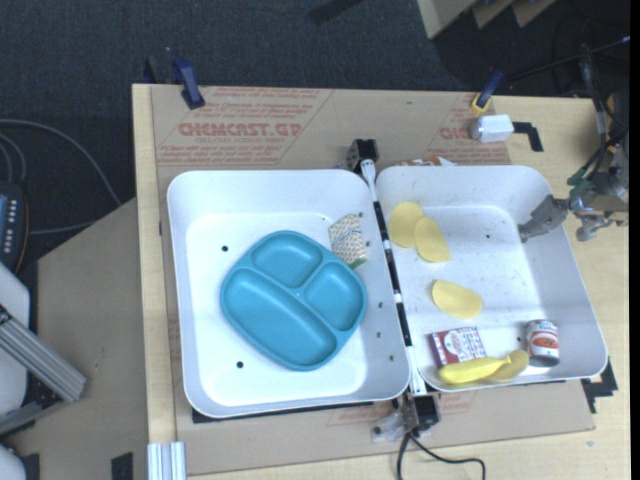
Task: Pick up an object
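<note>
The right bin holds three flat yellow pieces: two overlapping ones near its back left and one in the middle. A red-and-white box, a yellow banana and a small red-and-white can lie along its front edge. In the left bin a blue divided plate lies flat, with a small patterned object at its back right corner. My gripper reaches in over the right bin's right rim, well apart from all the objects.
A white block and blue clamps sit at the bench's back edge. A black bar runs between the two bins. Cables hang at the right by the arm.
</note>
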You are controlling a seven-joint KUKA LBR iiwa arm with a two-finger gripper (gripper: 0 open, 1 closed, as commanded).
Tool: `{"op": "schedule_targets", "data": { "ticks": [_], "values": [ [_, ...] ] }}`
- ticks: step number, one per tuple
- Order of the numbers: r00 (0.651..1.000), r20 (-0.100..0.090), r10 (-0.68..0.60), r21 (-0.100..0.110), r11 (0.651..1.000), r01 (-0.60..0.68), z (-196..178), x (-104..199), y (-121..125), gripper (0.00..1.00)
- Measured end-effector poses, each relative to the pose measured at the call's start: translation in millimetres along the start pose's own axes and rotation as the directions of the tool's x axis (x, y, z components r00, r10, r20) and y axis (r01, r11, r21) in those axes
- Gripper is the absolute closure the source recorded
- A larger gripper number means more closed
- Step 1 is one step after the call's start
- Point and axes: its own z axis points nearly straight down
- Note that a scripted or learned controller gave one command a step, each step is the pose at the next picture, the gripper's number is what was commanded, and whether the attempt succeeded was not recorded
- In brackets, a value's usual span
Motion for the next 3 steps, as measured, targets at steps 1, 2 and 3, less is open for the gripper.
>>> {"op": "schedule_targets", "data": {
  "ticks": [1, 2, 3],
  "values": [
    [1.0, -0.002, -0.001, 0.003, 1.0, 0.001, 80.1, 74.4, -48.4, 0.0],
    [1.0, -0.001, 0.0, 0.001, 1.0, 0.0, 161.6, 87.7, -50.1, 0.0],
    [1.0, 0.0, -0.001, -0.001, 1.0, 0.001, 161.3, 98.3, -5.6, 0.0]
  ]
}}
